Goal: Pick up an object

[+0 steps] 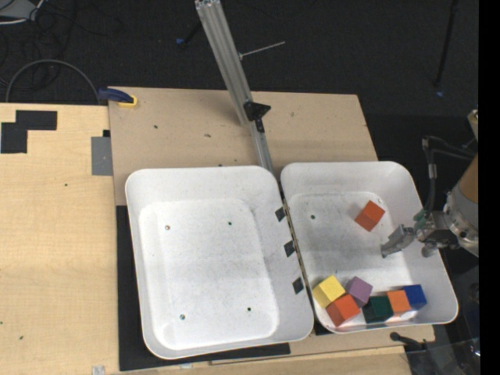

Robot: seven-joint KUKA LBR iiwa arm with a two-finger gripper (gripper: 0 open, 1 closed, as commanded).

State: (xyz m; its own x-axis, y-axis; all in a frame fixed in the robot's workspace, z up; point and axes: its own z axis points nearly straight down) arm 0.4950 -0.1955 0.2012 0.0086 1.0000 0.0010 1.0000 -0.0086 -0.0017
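- Two white bins side by side: the left bin (207, 264) bare, the right bin (344, 180) holding every block.
- The gripper (402, 239) hangs over the right bin's right side, fingers spread with nothing between them, so the pick looks not yet done.
- Seven blocks: one orange cube (370, 216) lying apart, near the gripper; six clustered at the near edge: yellow (330, 289), purple (359, 289), red (342, 309), green (378, 308), orange (398, 300), blue (416, 295).
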